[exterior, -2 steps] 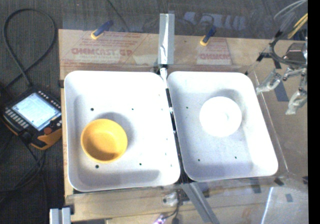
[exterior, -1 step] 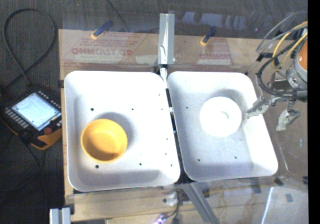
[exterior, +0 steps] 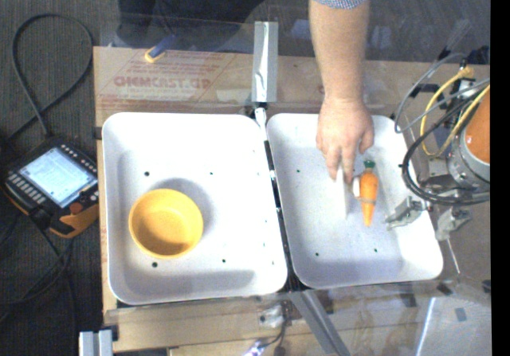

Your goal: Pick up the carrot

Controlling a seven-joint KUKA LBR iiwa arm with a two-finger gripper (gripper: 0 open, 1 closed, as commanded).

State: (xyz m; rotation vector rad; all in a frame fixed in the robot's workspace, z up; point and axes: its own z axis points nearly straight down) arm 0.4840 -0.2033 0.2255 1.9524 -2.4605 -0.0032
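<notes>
An orange carrot (exterior: 367,193) with a small green top lies in the right bin (exterior: 319,243), toward its right side, pointing down the view. A person's hand (exterior: 344,139) reaches in from above, and its fingers touch the carrot's left side and top. My gripper (exterior: 421,215) sits at the right bin's right edge, just to the right of the carrot and apart from it. Its metal fingers are small and partly lost against the cables.
A yellow bowl (exterior: 166,221) stands in the left bin (exterior: 143,139), at its lower left. The person's forearm (exterior: 344,44) crosses the back of the right bin. Cable loops (exterior: 426,123) hang by the arm at the right. A teach pendant (exterior: 52,179) lies on the floor at the left.
</notes>
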